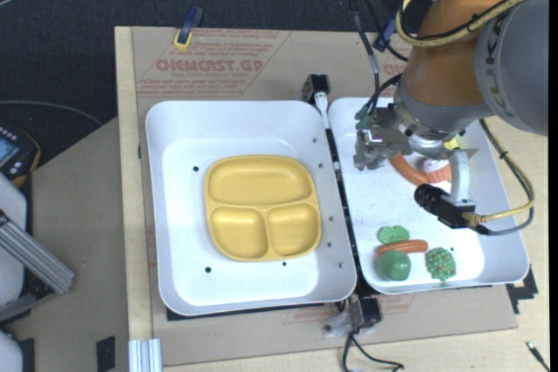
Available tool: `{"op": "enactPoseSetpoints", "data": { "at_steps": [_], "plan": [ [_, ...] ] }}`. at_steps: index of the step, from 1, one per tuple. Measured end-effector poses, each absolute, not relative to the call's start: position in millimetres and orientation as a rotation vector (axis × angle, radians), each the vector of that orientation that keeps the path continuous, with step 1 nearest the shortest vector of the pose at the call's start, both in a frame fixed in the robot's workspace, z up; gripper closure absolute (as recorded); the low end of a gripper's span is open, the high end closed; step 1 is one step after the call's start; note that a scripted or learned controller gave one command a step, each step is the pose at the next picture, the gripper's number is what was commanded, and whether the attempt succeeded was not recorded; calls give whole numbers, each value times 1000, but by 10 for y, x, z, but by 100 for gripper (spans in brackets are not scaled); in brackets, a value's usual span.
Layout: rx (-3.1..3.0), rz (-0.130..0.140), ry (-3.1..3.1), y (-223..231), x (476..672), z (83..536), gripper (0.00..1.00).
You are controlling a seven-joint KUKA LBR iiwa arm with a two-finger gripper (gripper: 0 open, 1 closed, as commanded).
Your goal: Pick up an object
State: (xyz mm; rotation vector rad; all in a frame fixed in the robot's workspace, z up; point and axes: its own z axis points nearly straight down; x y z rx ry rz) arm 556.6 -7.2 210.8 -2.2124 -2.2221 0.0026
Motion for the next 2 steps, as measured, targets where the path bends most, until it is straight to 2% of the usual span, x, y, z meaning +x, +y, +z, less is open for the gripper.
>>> {"op": "enactPoseSetpoints", "data": {
  "at_steps": [1, 2],
  "plan": [
    [-2211, 1, -2224, 410, 5240, 2266, 100],
    [-2213, 1, -2224, 774, 5071, 2319, 100]
  ]
}}
